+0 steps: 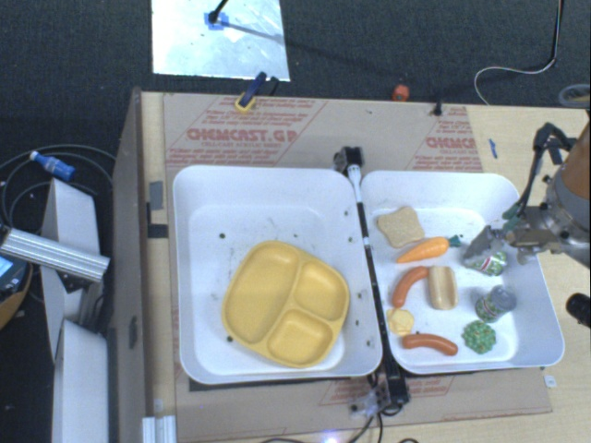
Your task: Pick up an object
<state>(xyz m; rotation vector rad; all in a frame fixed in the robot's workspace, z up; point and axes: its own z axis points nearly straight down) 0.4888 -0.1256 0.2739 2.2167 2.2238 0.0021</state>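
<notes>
Looking like a robotics lab, not a kitchen. Two white bins (277,187) are sitting on a cardboard-covered bench (314,123) printed CHEMCAST GP. Beyond the bench, dark carpet (74,53) is showing, with a shiny metal sheet (217,26) lying on it. Cables (517,67) are trailing past the bench's far right corner. Left of the bench, an aluminium extrusion (55,252) is lying across white panels (78,340).

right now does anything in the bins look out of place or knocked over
Only small things stand out. In the left bin the yellow divided plate sits turned at an angle to the walls. In the right bin the grey can lies tipped on its side beside the broccoli. Nothing looks spilled or broken.
</notes>
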